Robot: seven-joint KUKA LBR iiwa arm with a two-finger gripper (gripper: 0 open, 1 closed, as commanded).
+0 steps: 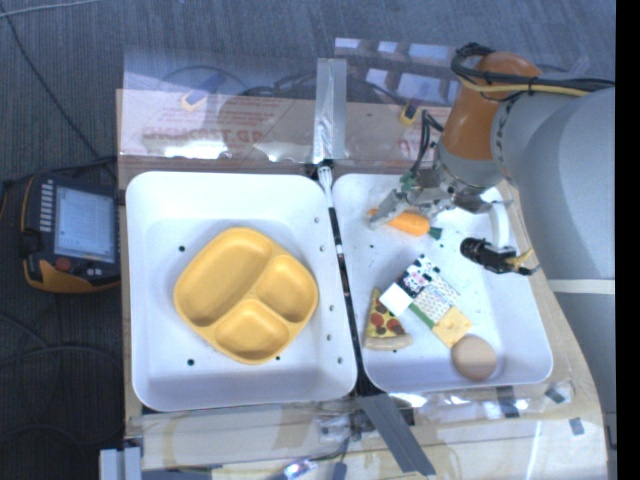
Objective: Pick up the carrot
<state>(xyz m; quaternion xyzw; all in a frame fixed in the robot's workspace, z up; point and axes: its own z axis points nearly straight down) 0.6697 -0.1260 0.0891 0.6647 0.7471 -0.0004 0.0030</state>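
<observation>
Camera view. Right bin (520,318): white, shallow, taken as the reference for all places below. Carrot (410,224): short, orange, lying flat on the floor of the right bin, in its far half and toward its left wall, with a pale greenish end pointing at that wall. Gripper (418,194): lowered into the far part of the right bin, directly above the carrot and very close to it; contact not discernible, and whether released or clenched cannot be told from this angle. Arm (472,126): grey with an orange band, reaching in over the far right corner of the right bin. Toy pizza slice (385,325): flat against the left wall of the right bin, in its near half. Black-and-white patterned carton (430,286): lying slantwise at the middle of the right bin. Yellow block (453,325): just nearward of the middle of the right bin, touching the carton. Tan egg-shaped ball (474,357): toward the near right corner of the right bin, just beside the yellow block. Left bin (160,218): white, set against the left wall of the right bin. Yellow three-compartment plate (245,293): in the left bin, well apart from the right bin. Handheld control pendant (65,233): on the carpet, far left of the right bin, beyond the left bin.
</observation>
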